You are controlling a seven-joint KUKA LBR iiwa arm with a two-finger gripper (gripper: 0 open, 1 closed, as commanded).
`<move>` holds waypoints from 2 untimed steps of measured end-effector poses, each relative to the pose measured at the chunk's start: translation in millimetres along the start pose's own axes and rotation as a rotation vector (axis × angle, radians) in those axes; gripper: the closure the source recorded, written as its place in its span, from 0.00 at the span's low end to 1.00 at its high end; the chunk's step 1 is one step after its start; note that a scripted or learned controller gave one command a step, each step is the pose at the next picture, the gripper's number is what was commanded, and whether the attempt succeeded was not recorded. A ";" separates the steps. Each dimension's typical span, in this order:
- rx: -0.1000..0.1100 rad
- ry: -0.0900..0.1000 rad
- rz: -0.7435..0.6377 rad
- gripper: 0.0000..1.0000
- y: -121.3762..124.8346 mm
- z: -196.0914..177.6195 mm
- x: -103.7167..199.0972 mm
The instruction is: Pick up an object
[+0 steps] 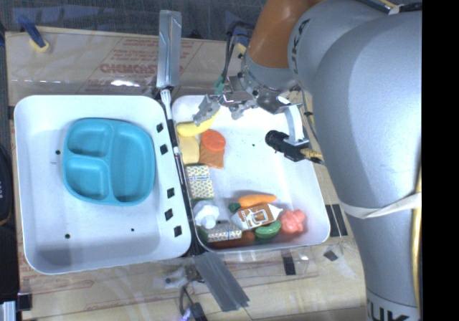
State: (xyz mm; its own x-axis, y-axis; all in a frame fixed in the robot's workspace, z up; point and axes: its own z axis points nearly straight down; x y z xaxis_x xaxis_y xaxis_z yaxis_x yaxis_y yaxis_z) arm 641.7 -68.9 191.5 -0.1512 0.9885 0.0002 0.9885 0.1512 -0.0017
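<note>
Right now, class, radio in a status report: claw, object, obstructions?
Claw low over right white bin, far corner. Yellow banana-shaped toy just beneath, nothing seen gripped. Orange round toy crowds it close.

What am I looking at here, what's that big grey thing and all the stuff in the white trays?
The big grey thing is a robot arm with an orange band, reaching in from the right. One camera, fixed above the bench, looks down at a slant. At the arm's tip is its gripper, low over a yellow banana-like toy at the top of the right bin; whether it holds anything is unclear. That bin holds toy food: an orange piece, a carrot, a pink item and small packets. The left bin holds a blue divided plate.
</note>
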 end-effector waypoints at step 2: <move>0.005 0.001 -0.009 1.00 -4.8 -9.4 57.9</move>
